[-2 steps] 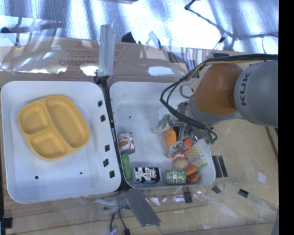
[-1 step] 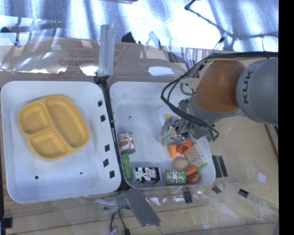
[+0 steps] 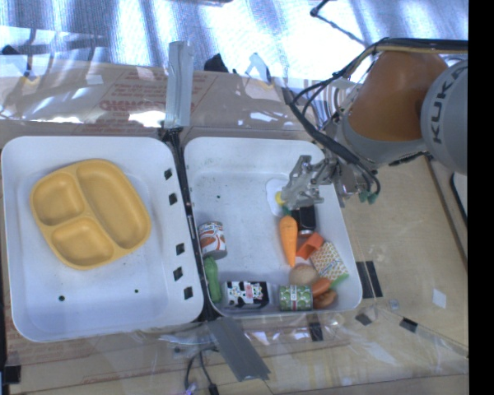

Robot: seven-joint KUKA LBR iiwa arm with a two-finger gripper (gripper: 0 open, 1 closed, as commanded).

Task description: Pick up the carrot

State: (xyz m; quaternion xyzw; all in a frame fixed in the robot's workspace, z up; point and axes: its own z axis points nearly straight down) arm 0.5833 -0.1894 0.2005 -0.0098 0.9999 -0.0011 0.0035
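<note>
Gripper [image 3: 299, 189]: poised over the right bin [image 3: 230, 159], directly above the carrot's top end; whether its fingers are parted or closed cannot be told from here, and nothing is seen between them.

Carrot [image 3: 288, 239]: orange, lying lengthwise on the bin floor, narrow end toward the gripper, not lifted.

Beside the carrot, away from the left bin: a dark block [image 3: 305, 218], an orange piece [image 3: 309, 244], a patterned packet [image 3: 329, 261].

Below the carrot, along the near wall: green can [image 3: 295, 297], black-and-white carton [image 3: 245, 294], green vegetable [image 3: 212, 279].

Left of the carrot: small can [image 3: 212, 239].

Left bin [image 3: 33, 303]: holds a yellow divided plate [image 3: 89, 212].
</note>
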